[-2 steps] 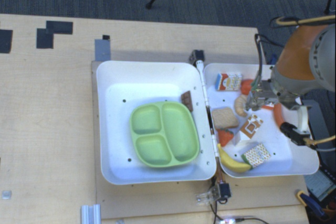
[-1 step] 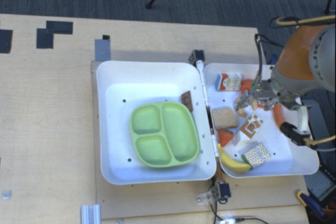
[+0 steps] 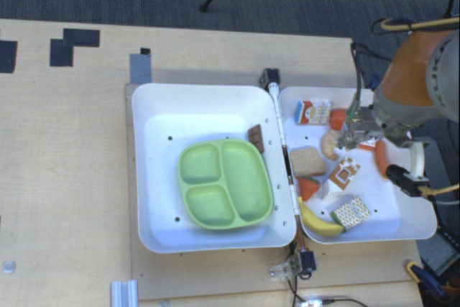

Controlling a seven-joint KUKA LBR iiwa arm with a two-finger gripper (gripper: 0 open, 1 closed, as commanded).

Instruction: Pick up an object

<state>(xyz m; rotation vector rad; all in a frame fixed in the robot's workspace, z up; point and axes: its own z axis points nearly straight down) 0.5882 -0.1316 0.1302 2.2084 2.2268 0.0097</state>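
The right bin holds several small items. A red and white carton lies at its far end, with an orange piece beside it. A beige lump, a slice of bread and a small brown and white box sit in the middle. Nearer the front are a red piece, a banana and a green patterned box. My gripper hangs low over the bin's middle, between the beige lump and a red stick-shaped piece, just above the small box.
The left bin carries a green divided plate, and a small brown object lies by its right wall. The arm's grey body and orange band cover the right bin's far right corner. Cables run along the bench's right side.
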